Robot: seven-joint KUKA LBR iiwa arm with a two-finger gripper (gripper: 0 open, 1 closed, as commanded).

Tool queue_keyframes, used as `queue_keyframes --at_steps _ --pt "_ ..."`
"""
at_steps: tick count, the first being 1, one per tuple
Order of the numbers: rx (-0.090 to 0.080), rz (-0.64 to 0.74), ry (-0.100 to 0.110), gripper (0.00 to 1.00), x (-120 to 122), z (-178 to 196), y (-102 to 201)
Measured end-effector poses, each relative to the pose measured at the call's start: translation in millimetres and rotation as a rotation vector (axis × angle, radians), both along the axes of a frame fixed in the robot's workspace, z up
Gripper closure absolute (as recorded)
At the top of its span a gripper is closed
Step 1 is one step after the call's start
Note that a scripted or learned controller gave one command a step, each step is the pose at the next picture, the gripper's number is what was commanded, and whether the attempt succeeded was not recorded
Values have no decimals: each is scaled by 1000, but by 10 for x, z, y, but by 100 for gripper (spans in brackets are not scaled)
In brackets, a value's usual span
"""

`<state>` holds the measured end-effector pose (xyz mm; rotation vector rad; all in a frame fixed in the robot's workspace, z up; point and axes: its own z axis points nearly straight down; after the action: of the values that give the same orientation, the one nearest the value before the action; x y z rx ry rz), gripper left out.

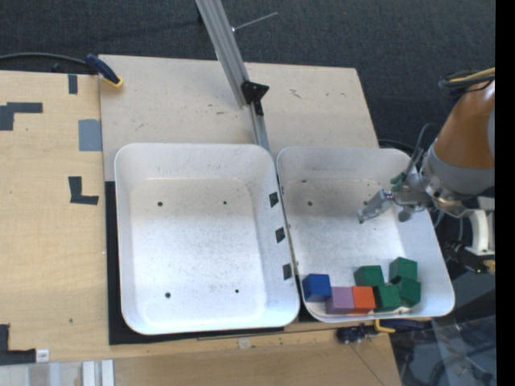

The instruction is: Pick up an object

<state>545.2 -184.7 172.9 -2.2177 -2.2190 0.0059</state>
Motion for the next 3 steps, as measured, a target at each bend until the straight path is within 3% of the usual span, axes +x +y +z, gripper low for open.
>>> queue_keyframes --at_steps 1,2,3 --pt "1 1 2 0 -67 -607 81" --pt "0 1 -1 0 -74 -826 89" --pt "1 2 -2 100 -70 -718 98"
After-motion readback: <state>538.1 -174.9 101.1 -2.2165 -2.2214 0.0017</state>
